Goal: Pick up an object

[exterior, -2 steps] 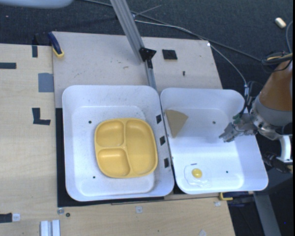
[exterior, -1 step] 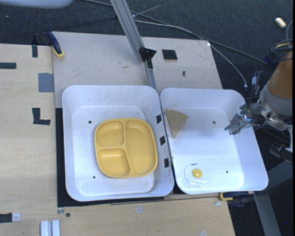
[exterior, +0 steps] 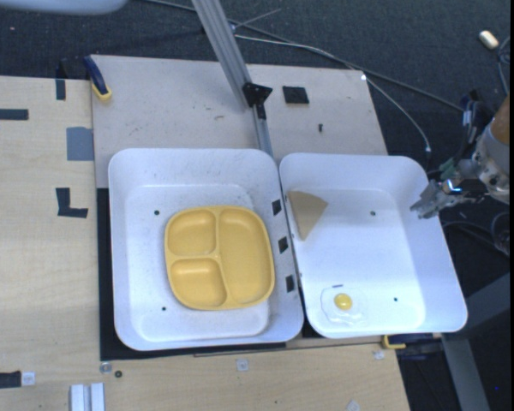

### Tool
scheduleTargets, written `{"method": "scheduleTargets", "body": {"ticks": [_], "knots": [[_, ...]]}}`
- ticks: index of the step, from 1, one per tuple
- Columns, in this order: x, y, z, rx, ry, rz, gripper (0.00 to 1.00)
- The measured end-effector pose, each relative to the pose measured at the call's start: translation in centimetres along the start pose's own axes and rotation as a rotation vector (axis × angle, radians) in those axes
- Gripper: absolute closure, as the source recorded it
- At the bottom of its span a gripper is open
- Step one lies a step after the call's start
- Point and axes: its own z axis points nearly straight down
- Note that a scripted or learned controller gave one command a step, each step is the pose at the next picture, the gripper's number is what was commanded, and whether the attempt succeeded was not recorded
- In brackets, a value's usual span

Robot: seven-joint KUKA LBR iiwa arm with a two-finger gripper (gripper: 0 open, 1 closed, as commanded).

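Two white bins sit side by side on the table [exterior: 197, 110]. The left bin [exterior: 128, 229] has a yellow plate [exterior: 218, 257] with three sections lying flat in the middle. The right bin [exterior: 411, 255] has a toy fried egg [exterior: 342, 304] near its front edge and a tan wedge [exterior: 306, 212], maybe a toy slice of bread or pizza, near its left wall. The gripper [exterior: 433, 197] is at the right rim of the right bin, well apart from all three things. It is too small and blurry to tell if it is open or closed, and nothing can be seen in it. The egg looks like the easiest thing to pick up. It is probably light and a bit rubbery, with a thin flat white part and a raised yolk. The yolk bump seems the best place to pinch, since the flat edge hugs the floor of the bin and could slip away. The wedge also lies flat and looks thin, so it may be hard to get under. The plate looks stiff and smooth, and its rim would be the spot to grab.
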Motion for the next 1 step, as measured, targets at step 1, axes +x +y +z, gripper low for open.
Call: {"method": "scheduleTargets", "body": {"ticks": [1], "knots": [[4.66, 1.77, -0.56, 0.003, 0.003, -0.005, 1.00]]}}
